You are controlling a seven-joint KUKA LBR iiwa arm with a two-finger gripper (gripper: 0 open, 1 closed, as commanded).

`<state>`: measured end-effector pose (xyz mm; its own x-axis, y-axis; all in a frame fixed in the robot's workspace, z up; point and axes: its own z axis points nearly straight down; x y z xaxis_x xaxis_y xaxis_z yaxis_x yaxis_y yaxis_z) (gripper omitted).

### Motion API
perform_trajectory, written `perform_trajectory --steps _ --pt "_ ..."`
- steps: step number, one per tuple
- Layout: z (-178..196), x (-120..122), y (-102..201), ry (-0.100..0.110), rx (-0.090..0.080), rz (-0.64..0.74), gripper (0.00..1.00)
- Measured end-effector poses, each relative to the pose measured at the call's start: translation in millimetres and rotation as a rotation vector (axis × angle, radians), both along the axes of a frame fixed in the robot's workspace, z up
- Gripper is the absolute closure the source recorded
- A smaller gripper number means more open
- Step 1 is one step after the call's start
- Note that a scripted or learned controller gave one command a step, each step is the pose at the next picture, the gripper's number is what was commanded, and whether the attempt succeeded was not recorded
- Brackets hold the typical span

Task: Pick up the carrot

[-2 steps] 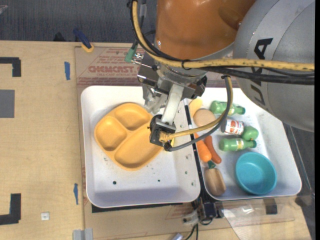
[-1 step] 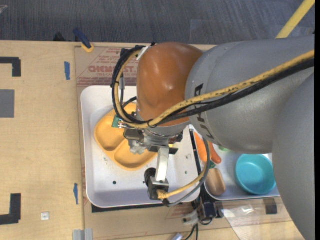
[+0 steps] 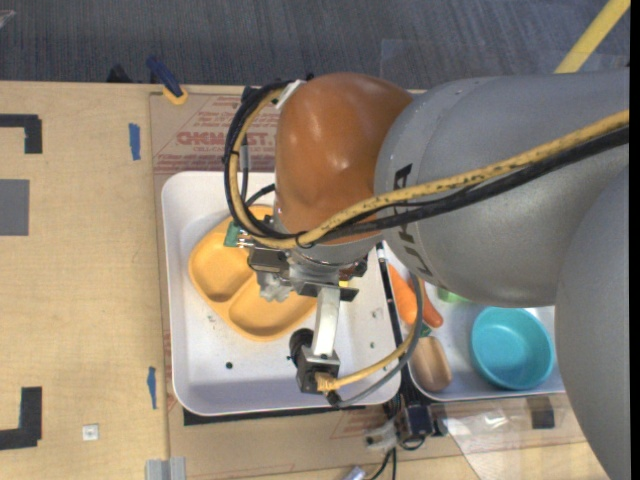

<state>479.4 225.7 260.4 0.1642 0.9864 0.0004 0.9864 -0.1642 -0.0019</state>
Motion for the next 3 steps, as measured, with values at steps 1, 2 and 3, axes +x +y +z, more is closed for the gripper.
perform_trajectory --steps 1,2,3 --pt "-47 -2 -38 0.007 -0.005 -0.300 1.00" --pt "-37 -1 -36 0.005 -0.002 -0.299 1.00" --pt "-21 16 -59 -0.002 -0.002 -0.542 1.00"
